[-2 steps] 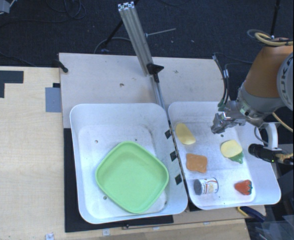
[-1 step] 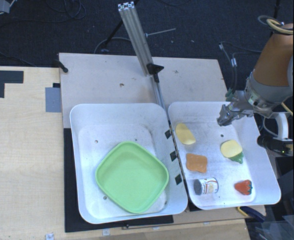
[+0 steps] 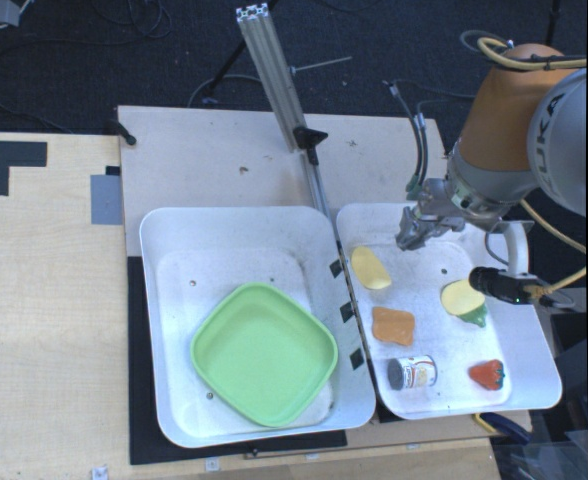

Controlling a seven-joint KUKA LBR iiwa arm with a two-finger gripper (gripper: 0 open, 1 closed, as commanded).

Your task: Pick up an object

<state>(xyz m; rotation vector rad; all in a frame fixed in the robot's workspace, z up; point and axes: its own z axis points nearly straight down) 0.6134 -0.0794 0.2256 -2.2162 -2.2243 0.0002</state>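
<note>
The grey arm with its orange band reaches in from three o'clock, and its two-finger gripper hangs over the upper part of the right-hand shallow white bin. How far the pincer stands open I cannot tell, for its tip is small and dark against the bin floor; nothing shows between it.

Just toward seven o'clock of the gripper lies a pale yellow rounded soft piece, apart from the tip. Toward six o'clock of that piece sits an orange squarish slab, and beyond it, again toward six o'clock, a small tin can lies on its side. At three o'clock of the slab is a yellow half-round piece with a green edge, touching a black part of the arm's gear. A small red object rests near the bin's five o'clock corner.

The left-hand white bin bears a light green squarish plastic plate in its lower half.
</note>
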